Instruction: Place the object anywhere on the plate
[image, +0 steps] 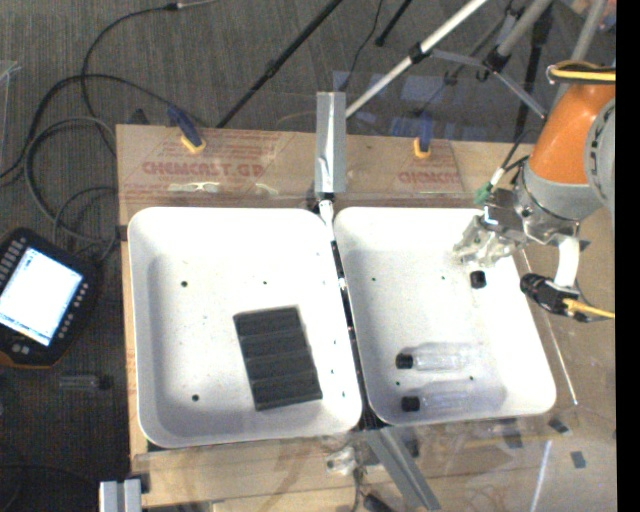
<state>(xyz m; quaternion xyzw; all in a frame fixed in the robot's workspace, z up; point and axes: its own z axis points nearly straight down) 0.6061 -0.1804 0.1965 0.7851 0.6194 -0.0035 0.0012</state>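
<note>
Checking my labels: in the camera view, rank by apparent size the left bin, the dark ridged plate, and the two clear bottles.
1. left bin
2. dark ridged plate
3. The two clear bottles look alike, unranked: upper bottle, lower bottle.

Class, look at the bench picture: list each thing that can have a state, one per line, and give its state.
dark ridged plate: flat in the left bin, nothing on it.
upper clear bottle: on its side in the right bin, black cap left.
lower clear bottle: on its side, near the front wall.
gripper: over the right bin, holding nothing visible.
</note>
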